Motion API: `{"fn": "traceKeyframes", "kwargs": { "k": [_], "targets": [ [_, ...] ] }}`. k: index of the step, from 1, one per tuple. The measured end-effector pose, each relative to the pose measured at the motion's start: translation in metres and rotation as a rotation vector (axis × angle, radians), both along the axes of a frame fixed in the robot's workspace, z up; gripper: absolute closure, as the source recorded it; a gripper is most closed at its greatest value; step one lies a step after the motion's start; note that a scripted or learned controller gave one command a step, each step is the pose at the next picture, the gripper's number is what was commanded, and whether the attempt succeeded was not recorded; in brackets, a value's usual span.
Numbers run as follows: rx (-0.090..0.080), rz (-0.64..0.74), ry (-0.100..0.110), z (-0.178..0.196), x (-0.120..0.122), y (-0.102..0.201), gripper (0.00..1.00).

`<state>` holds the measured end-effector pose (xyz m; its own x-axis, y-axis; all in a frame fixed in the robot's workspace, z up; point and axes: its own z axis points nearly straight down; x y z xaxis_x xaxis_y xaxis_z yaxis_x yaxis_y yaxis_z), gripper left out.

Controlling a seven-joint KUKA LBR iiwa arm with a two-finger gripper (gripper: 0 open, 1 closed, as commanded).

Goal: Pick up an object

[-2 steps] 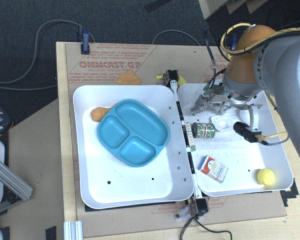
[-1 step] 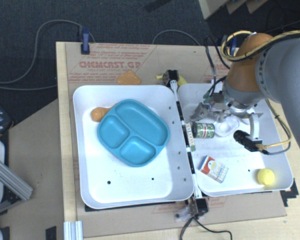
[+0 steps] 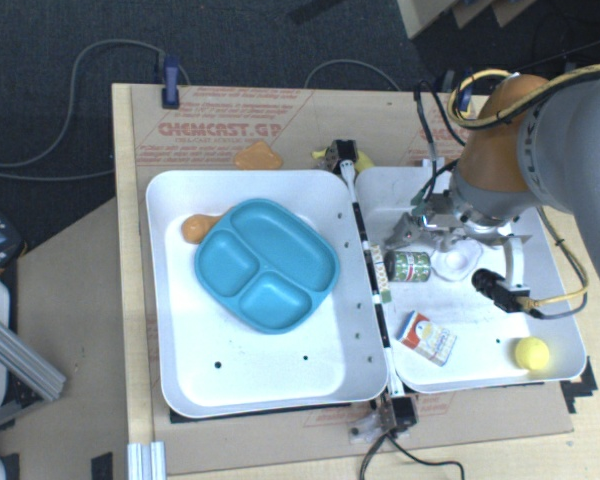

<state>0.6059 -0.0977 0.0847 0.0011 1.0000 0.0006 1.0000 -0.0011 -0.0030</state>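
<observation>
Hovering over the right bin point(image 3: 490, 320): the gripper point(image 3: 432, 230) sits in the bin's 10 o'clock area. It hangs off the grey arm point(image 3: 580, 138), which enters from 3 o'clock in the view, with the orange band just above the wrist. Can't tell whether the gripper is spread or closed; the wrist hardware blocks that from this angle.

Nearest candidate is a green can point(image 3: 412, 266), lying on its side. It's just at the gripper's 6 o'clock and close to the bin's 9 o'clock wall. Contact between gripper and can: can't tell.

Other things in the same bin:
- A small red-and-white carton point(image 3: 427, 336) lies flat toward 7 o'clock, apart from the can.
- A yellow ball point(image 3: 531, 353) sits in the 5 o'clock corner, well apart from the can and carton.

The left bin point(image 3: 230, 373) holds a blue plate point(image 3: 267, 263) with three compartments, a bit toward 12 o'clock from centre. An orange lump point(image 3: 195, 228) is at the plate's 10 o'clock, right against the rim. Touching it or tucked under it, can't tell which.

Both bins sit side by side on a tan bench top point(image 3: 128, 268), which has red lettering along its 12 o'clock edge.
</observation>
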Motion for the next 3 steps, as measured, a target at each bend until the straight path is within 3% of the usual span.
{"fn": "traceKeyframes", "kwargs": {
  "k": [1,2,3],
  "targets": [
    [0.000,-0.001,0.000,0.000,-0.014,0.005,0.00],
    [-0.001,-0.001,-0.004,0.011,-0.012,0.005,1.00],
    [-0.001,-0.001,-0.003,0.010,-0.013,0.005,0.00]
  ]
}}
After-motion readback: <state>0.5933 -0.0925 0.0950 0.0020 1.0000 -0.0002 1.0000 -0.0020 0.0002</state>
